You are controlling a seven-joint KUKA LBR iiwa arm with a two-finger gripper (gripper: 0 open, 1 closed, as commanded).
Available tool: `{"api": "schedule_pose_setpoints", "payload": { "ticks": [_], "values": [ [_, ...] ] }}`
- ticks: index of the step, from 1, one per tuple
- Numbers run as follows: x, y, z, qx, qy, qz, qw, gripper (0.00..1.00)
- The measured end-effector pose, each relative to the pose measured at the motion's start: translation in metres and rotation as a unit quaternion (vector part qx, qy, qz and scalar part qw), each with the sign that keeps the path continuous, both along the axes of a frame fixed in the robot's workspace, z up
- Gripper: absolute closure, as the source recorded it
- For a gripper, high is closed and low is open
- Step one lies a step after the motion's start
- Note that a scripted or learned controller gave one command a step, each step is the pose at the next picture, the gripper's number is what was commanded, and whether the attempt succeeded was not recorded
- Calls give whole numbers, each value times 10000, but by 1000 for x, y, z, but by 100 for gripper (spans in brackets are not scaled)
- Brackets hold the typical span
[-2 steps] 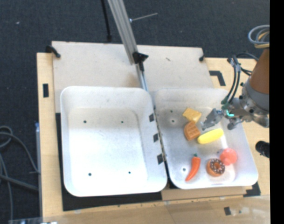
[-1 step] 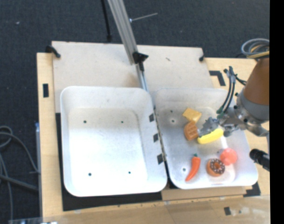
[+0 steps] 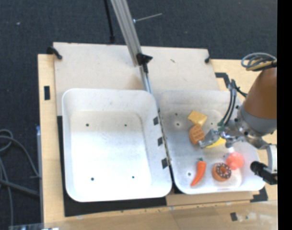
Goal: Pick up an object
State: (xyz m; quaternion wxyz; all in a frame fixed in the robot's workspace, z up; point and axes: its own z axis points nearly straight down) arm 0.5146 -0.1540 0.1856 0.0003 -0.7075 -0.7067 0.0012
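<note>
From the camera view, the arm (image 3: 262,97) reaches in from the right and hangs low over the right bin (image 3: 177,104), its gripper (image 3: 214,138) down among a loose cluster of toy foods. Whether its jaws are open or closed cannot be told here, and nothing is clearly seen between them. Right at the tip lie a brown waffle-like piece (image 3: 196,135) and a yellow item (image 3: 217,143) that is partly hidden under the metal; a yellow cheese-like block (image 3: 197,117) sits just above them, and a pink piece (image 3: 235,160), a round chocolate donut (image 3: 222,172) and an orange carrot (image 3: 199,172) lie nearer the front wall. The left bin (image 3: 112,143) stands beside it. The likely trouble is the crowding: the tip sits between two pieces that are close together, so it may nudge one aside, pinch only an edge, or close on the gap. The half-hidden yellow item looks smooth and curved and could well squirt out. A shallow hold would probably drop on the lift.
</note>
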Motion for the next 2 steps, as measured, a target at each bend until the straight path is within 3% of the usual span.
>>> {"api": "schedule_pose_setpoints", "payload": {
  "ticks": [1, 2],
  "values": [
    [-4, -2, -63, 4, 14, -1, 10000, 0],
    [-1, -3, -48, -5, -45, -34, 10000, 100]
  ]
}}
